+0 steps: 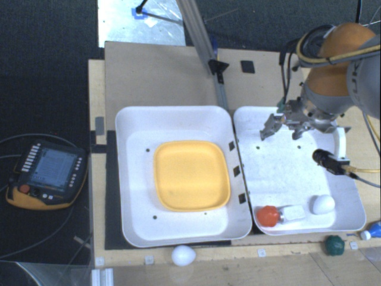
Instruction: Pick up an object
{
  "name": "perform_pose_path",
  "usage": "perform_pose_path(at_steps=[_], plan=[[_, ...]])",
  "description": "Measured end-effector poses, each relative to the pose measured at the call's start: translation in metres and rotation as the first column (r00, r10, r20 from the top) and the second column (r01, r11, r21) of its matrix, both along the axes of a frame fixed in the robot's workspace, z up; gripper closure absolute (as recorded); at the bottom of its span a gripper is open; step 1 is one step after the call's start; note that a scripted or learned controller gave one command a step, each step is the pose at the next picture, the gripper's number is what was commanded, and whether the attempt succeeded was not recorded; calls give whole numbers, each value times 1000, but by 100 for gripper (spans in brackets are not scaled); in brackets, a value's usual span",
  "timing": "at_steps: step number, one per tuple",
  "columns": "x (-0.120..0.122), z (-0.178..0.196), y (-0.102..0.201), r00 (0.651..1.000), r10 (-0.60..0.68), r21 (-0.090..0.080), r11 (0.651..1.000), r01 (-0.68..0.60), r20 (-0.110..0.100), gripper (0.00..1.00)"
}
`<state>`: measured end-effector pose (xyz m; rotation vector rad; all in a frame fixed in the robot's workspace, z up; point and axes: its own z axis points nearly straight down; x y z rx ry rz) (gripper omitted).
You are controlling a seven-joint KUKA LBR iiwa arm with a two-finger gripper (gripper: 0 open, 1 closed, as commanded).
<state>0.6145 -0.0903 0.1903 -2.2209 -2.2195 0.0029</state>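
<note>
Yellow square plate [192, 176]: lying flat, filling the middle of the left bin [134, 219]. Red ball [268, 215], clear small bottle [293, 213], white egg-shaped object [323, 205]: sitting in a row along the near edge of the right bin [280, 171], ball touching bottle.

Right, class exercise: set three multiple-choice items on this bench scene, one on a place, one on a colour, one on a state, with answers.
1. Where does the yellow plate lie?
A. left bin
B. right bin
C. on the bench

2. What colour is the ball in the right bin's near corner?
A. blue
B. red-orange
C. black

3. What does the hand hold?
A. the ball
B. nothing
C. the plate

Answers: 1 A, the plate sits within the left bin's rim. 2 B, it looks red-orange. 3 B, nothing between its open fingers.
</note>
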Motion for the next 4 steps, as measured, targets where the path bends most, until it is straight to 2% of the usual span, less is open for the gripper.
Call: perform_pose_path(at_steps=[2, 3, 4], plan=[[-2, -102, -10, 1000, 1, 0, 1000, -1, -1, 0], [0, -89, -10, 1000, 1, 0, 1000, -1, 5, 100], [-3, -27, -12, 1000, 1, 0, 1000, -1, 8, 100]])
